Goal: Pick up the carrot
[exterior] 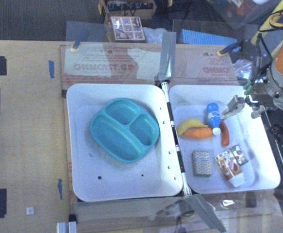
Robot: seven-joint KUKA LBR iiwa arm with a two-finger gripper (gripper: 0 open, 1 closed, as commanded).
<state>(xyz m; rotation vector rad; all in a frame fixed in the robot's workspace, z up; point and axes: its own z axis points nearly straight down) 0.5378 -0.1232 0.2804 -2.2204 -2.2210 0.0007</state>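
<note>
A pale wooden counter (pixel 24 130) carries two shallow white bins side by side, with cardboard and clutter beyond its far edge. The claw (pixel 242 107) hangs over the upper right part of the right bin (pixel 267 178), its two fingers spread apart with nothing between them. Just to its left stands a blue bottle (pixel 212 114), and below that bottle lies a slim red-orange sausage-like item (pixel 224 135). The carrot (pixel 199 133) lies on its side in the same bin, left of the claw and apart from it, touching a yellow banana (pixel 189 125) just above it. Nearer the front edge sit a small greenish packet (pixel 202 163) and a printed carton (pixel 231 164). The left bin (pixel 83 178) holds a teal divided plate (pixel 125 129).
</note>
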